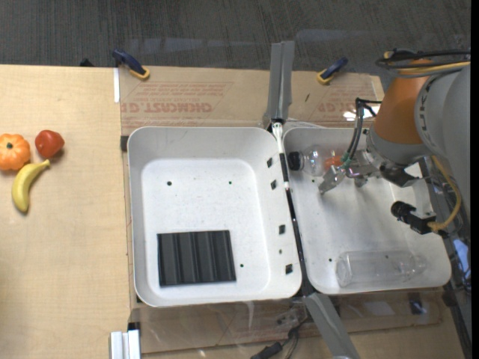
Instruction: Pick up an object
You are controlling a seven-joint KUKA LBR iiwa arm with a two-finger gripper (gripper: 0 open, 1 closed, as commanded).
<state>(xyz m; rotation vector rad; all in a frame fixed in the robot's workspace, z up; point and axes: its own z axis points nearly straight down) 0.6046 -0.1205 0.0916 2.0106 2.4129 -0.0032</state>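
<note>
My gripper (343, 179) hangs low over the upper part of the right bin (318, 275), its two metal fingers spread apart with nothing visible between them. Just to its upper left lies a small clear bottle (310, 160) with a black cap, and a small orange piece (334, 159) lies beside it. A larger clear plastic bottle (382, 266) lies on its side along the right bin's near wall. In the left bin (142, 200), a black ridged slab (196, 258) lies flat at the near side.
On the wooden bench at the far left sit an orange (12, 152), a red tomato-like fruit (49, 143) and a banana (26, 185). Clamps (131, 63) (331, 69) hold cardboard behind the bins. A cable and black fitting (410, 215) hang off the arm at right.
</note>
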